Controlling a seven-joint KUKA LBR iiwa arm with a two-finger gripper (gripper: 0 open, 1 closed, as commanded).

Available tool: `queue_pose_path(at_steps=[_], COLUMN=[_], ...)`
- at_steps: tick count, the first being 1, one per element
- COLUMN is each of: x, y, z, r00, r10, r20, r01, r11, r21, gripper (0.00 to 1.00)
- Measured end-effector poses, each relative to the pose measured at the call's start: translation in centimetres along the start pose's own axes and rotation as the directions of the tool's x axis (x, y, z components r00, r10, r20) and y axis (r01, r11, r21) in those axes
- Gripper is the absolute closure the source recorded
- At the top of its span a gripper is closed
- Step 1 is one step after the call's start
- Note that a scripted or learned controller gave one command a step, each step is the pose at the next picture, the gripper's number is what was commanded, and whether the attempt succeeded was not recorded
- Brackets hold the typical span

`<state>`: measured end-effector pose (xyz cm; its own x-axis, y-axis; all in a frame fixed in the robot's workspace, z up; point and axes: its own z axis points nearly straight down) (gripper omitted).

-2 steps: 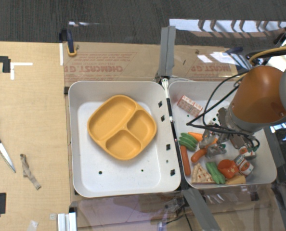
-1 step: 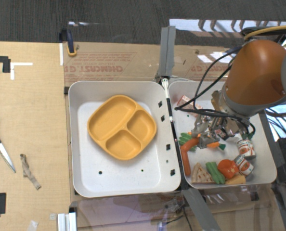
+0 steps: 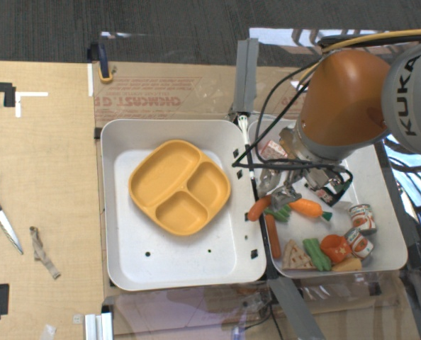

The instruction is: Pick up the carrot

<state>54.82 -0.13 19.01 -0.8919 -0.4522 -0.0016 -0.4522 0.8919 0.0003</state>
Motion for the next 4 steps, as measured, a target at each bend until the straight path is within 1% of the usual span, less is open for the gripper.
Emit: queue_pose_path(at_steps=[1, 2, 3, 4], x=[2.3, 5.5, 4.4, 0.3], y=[-5.6, -7.9, -6.0, 3.0], z=[-6.5, 10.0, -10.7, 0.0], r00=[0.961, 0.898, 0.918, 0.965], r10=[-0.276, -0.439, -0.397, -0.261], r20=[0.003, 0.0, 0.004, -0.001], r01=[0.276, 0.439, 0.397, 0.261], r11=[0.961, 0.898, 0.918, 0.965], r21=[0.001, -0.002, 0.001, -0.002], gripper=[1.0, 1.0, 1.0, 1.0])
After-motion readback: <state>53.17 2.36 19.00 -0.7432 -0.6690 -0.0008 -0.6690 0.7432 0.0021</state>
